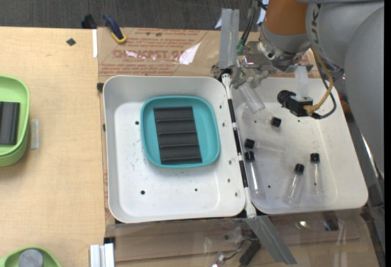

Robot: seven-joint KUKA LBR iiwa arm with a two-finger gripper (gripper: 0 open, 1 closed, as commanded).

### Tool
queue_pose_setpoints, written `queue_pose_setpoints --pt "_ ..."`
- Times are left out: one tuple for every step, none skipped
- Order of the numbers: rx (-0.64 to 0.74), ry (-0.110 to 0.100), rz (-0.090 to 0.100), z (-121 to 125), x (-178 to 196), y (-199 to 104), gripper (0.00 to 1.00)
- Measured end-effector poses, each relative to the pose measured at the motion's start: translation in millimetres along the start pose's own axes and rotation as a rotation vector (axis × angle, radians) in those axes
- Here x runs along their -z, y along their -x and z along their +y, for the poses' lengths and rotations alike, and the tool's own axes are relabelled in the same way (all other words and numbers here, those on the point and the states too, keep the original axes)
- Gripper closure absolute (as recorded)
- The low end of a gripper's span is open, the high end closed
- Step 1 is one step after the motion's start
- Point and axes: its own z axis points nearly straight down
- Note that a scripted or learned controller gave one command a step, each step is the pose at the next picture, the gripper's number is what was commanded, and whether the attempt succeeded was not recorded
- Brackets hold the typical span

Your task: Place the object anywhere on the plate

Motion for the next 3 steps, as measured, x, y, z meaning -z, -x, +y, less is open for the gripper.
queue_pose_setpoints --pt "-0.001 0.0 0.0 0.0 0.1 0.2 0.0" --pt "0.03 0.005 0.0 -7.8 39.1 72.0 0.0" --pt "0.003 0.006 0.0 -7.1 90.4 145.4 0.0"
